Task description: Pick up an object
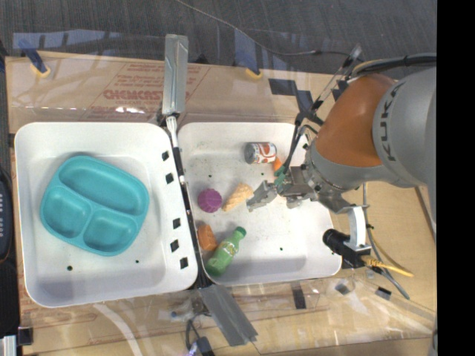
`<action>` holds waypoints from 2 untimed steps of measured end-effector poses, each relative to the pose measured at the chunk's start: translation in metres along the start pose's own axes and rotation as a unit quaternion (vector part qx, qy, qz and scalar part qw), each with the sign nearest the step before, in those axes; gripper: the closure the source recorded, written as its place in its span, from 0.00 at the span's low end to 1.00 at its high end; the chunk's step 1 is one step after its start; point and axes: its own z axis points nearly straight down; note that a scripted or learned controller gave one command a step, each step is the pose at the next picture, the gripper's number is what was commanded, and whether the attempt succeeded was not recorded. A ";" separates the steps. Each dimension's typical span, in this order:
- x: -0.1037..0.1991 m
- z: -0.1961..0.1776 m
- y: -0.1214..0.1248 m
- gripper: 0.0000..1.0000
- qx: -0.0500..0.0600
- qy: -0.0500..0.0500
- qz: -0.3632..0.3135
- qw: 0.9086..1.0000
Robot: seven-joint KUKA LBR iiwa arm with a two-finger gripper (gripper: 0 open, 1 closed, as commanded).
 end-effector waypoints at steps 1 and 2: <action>0.000 -0.009 0.001 1.00 0.001 0.000 -0.003 1.000; 0.000 -0.009 0.001 0.00 0.001 0.000 -0.003 1.000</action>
